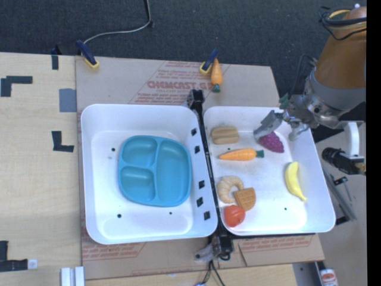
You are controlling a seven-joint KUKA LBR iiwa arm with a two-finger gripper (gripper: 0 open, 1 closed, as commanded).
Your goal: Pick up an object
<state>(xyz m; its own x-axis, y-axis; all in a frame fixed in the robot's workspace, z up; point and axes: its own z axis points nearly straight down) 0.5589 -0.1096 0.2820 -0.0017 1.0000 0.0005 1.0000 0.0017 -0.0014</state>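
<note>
We're looking at the purple grape bunch (272, 142) as the likely target here. It's lying in the upper right part of the right bin (315, 216), and the gripper (280, 126) is hanging right above it. The fingers are spreading wide, one out to the left of the grapes and one to the right, with nothing between them, so we're not calling this a grasp yet.

Moving outward, the carrot (240, 155) is lying just beside the grapes to the left, and the bread roll (225, 134) is sitting near it, a bit further up. The banana (293, 180) is lying below, toward the bin's right wall. The croissant (229, 187), the toast piece (245, 198) and the tomato (234, 215) are clustering at the lower left, well apart from the action. The left bin (95, 159) is holding the blue divided plate (155, 170).

What we're worrying about: the grapes are lumpy and low, so the fingers could be closing over the top and just skidding off. The left finger is also sitting near the carrot's leafy end, so a descent slightly off could be nudging the carrot or pinching both at once.
</note>
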